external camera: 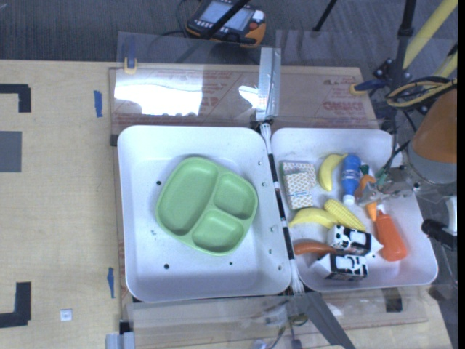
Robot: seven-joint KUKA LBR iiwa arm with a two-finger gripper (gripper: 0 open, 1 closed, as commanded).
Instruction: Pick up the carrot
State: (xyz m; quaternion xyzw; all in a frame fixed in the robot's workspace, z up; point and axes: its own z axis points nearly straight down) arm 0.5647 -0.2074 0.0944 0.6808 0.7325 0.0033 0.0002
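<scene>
Tool (379,187) sits over the right bin (421,267), near its right wall, and honestly I can't tell how it's set, too blurry and cluttered there. It's right by the blue bottle (351,177) and just above the orange bottle (390,237), nothing visibly gripped.

Carrot (314,249) lies flat near the bin's left edge, at the front, just below the bananas (311,217) and next to the cow toy (350,251), well apart from the tool. Corn (344,214) sits between them. Left bin (138,217) has a green divided plate (207,205).
</scene>
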